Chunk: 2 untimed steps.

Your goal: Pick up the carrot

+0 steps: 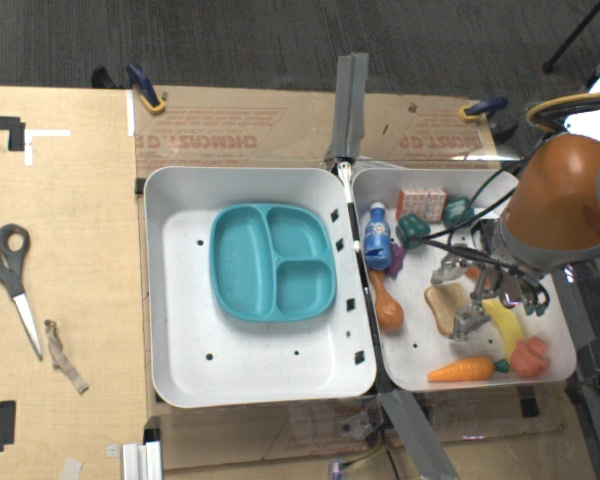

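The orange carrot point(463, 370) with a green stub lies flat along the near wall of the right bin point(410, 368), pointing left. My gripper point(470, 313) hangs over the middle of that bin, above a bread slice point(442, 308) and a yellow banana point(503, 325). It stands a short way behind the carrot and does not touch it. The grey arm with its orange band point(560, 208) reaches in from the right and hides part of the bin's right side.
A reddish round fruit point(530, 356) lies just right of the carrot. A brown drumstick point(386, 306), blue bottle point(377, 236), green toy point(413, 230) and pink box point(422, 205) crowd the right bin. The left bin point(180, 298) holds a teal divided plate point(274, 261). Scissors point(12, 273) lie on the bench.
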Each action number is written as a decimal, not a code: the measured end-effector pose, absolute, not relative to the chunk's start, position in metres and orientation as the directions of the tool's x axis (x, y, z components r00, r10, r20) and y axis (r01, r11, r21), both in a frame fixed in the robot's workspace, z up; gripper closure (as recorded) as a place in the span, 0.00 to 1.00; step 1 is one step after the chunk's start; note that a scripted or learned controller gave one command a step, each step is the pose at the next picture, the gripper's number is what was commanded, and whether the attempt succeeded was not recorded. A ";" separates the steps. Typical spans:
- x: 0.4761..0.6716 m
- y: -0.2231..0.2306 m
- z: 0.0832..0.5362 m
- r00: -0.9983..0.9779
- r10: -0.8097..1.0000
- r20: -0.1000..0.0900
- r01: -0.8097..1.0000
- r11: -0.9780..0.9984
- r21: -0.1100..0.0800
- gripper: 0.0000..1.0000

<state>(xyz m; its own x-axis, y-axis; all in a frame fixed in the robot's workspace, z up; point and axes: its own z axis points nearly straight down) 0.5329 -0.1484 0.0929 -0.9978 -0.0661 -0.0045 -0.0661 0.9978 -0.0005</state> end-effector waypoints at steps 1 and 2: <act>0.532 -0.111 0.092 -0.987 0.162 -0.001 0.162 0.987 0.000 0.00; 0.482 -0.190 0.095 -0.893 0.450 -0.016 0.450 0.893 0.002 0.00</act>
<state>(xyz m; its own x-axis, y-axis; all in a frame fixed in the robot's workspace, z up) 0.4823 -0.1900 0.0953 -0.8930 0.4498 -0.0155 0.4499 0.8931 0.0024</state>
